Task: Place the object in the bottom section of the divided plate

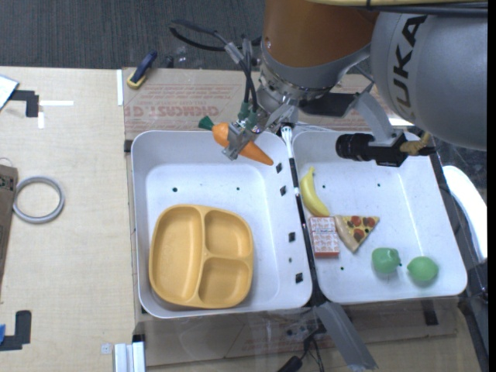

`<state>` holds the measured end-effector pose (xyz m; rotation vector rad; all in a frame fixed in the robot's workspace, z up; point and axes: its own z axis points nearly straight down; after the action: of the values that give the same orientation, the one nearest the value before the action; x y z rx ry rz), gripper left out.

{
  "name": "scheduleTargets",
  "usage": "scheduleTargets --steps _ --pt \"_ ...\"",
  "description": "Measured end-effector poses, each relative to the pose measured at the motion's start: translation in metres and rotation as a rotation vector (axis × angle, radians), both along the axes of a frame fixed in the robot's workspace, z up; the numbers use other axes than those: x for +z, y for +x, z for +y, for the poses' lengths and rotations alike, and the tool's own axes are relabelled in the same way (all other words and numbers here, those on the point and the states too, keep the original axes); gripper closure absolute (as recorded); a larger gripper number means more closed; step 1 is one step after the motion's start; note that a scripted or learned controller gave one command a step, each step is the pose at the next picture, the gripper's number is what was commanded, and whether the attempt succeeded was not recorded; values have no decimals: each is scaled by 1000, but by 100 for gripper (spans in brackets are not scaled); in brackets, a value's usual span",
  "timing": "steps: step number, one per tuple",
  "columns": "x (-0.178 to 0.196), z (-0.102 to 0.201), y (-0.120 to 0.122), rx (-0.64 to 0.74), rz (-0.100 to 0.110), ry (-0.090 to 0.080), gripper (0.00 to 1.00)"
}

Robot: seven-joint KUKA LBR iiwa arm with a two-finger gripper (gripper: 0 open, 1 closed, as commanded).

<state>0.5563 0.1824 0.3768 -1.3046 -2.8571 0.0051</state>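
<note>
A toy carrot [246, 146], orange with a green top, hangs above the back edge of the left bin [147, 208], between the fingers of my gripper [242, 140], which is shut on it. The yellow divided plate [203, 256] lies in the front of the left bin, with one large section on its left and two smaller ones on its right. The carrot is well behind the plate and to its right.
The right bin [449, 231] holds a banana [313, 194], a pizza slice [358, 230], a small pink box [324, 236] and two green fruits [404, 265]. A tape roll [34, 199] lies on the bench at left. The arm's bulk looms over the back right.
</note>
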Motion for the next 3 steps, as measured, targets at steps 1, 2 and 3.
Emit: scheduleTargets --steps 1,2,3 --pt "-96 41 -79 -221 1 -1 100" --pt "-127 28 -19 -539 -1 -2 100" --pt "-155 15 -25 -298 2 -1 100"
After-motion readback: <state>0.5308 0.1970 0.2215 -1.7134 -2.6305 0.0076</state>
